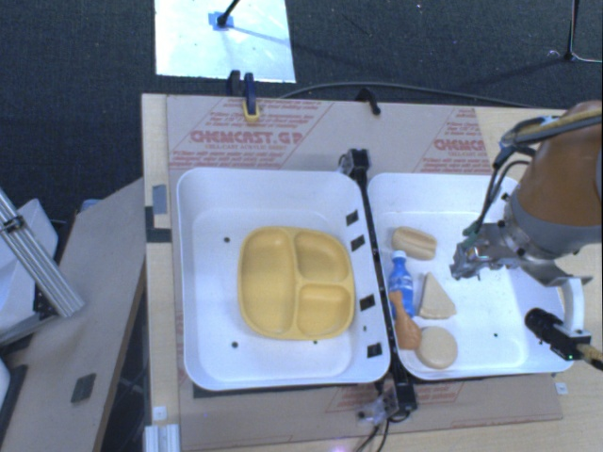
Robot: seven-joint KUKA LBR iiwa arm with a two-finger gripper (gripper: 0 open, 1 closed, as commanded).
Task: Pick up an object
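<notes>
The metal hand (468, 260) is seen above the right bin (490, 351), its state not discernible; just left of it lie a tan wedge (435, 298), an oblong bun (415, 243), a glossy blue bottle (400, 281) and a round biscuit (437, 347); farther left, a smooth yellow compartment tray (292, 282) is seated.

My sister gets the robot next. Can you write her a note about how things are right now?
Hand: over the right bin, holding nothing that I can see; open or shut is hard to tell.
Right bin: bread roll, blue bottle, wedge of bread, round bun, and a small orange piece.
Left bin: yellow divided plate.
Done: nothing lifted yet.
Left: grab one thing and lift it.
</notes>
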